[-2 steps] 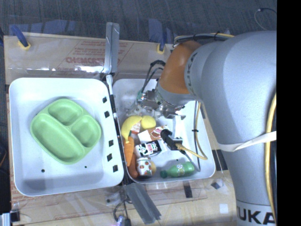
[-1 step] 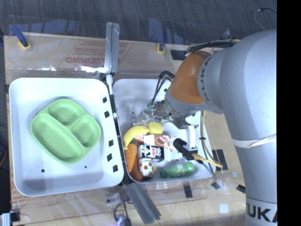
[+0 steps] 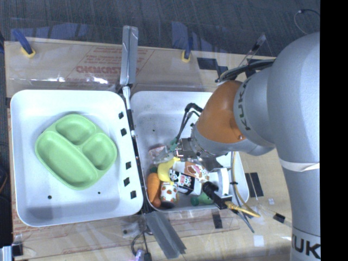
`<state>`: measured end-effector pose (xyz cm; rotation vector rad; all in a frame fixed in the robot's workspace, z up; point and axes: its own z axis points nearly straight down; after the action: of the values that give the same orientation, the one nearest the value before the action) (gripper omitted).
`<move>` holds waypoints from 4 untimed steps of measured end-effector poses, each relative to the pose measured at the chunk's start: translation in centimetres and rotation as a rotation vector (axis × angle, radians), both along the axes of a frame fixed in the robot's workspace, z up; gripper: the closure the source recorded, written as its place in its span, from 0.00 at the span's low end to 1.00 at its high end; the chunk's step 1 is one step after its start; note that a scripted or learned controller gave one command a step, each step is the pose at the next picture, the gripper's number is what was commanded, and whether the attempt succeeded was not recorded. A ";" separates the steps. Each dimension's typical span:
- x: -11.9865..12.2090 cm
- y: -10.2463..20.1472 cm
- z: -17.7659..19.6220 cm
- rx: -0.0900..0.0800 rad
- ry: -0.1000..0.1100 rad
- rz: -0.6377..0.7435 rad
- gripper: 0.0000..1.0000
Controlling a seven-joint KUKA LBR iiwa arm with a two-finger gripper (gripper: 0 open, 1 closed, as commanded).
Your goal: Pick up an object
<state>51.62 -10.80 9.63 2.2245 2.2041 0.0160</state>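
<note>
Nearest me, along the front wall of the right bin (image 3: 145,118), I see a heap of small objects (image 3: 176,184): an orange piece, a yellow one, a black-and-white printed one; the gripper (image 3: 187,151) sits just behind the heap, and I cannot tell its state; left of it, the left bin (image 3: 22,145) holds a green divided plate (image 3: 76,150); beyond both bins the tabletop (image 3: 70,58) runs back.

One fixed overhead camera, slanted down over both bins (image 3: 65,99).
</note>
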 end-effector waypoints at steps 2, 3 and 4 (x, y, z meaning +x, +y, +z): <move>0.1 0.1 0.7 0.001 0.003 0.006 0.00; 2.2 -1.1 -0.2 0.005 0.015 -0.013 0.00; 2.4 -1.0 0.6 0.005 0.014 -0.009 1.00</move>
<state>54.00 -11.80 10.28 2.2445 2.2035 0.0056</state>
